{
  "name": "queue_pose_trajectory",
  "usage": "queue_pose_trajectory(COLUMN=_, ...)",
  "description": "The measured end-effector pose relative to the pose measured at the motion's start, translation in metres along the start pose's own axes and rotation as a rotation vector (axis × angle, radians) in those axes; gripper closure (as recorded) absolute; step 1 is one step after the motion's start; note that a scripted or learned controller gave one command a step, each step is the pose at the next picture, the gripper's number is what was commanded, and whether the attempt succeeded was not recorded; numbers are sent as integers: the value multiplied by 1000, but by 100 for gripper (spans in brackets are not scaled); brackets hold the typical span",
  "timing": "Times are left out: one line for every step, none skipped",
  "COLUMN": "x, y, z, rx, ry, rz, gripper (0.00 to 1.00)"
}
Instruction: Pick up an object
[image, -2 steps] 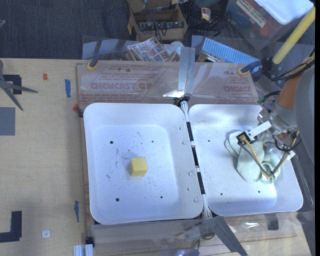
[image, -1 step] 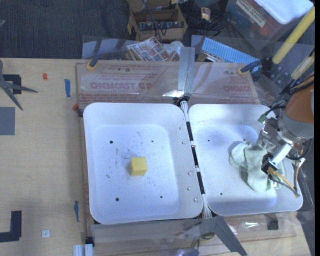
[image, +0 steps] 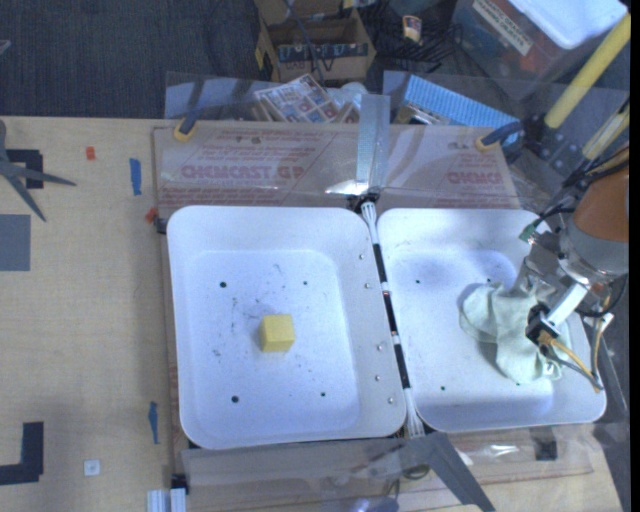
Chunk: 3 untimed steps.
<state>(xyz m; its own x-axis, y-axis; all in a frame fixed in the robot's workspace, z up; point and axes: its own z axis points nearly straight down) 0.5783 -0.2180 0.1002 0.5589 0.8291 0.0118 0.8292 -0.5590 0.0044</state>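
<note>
Cloth (image: 497, 325): pale greenish-white, crumpled, lay in the right-hand bin (image: 440, 400) toward its right side, bunched in a heap with folds trailing toward the bin's near right corner.

Gripper (image: 537, 318): mounted on the grey arm (image: 600, 235) with orange band, entered from the right and sat low over the cloth's right portion, touching or just above the fabric. Whether its fingers were apart or together could not be told, nor whether any cloth lay between them.

Yellow block (image: 278, 333): small, cube-like, rested near the middle of the left-hand bin (image: 200, 260), well apart from the gripper.

Bins: two, shallow, white, side by side on the wooden bench (image: 80, 300), touching along a central seam.
</note>
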Motion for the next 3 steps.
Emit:
queue_pose_trajectory(x=-36, y=-68, z=9, rx=-5, ry=-7, rz=-144, gripper=100)
queue_pose_trajectory(x=-16, y=-27, z=10, rx=-6, ry=-8, rz=-239, gripper=100)
queue_pose_trajectory(x=-21, y=-47, z=10, rx=-6, ry=-7, rz=8, gripper=100)
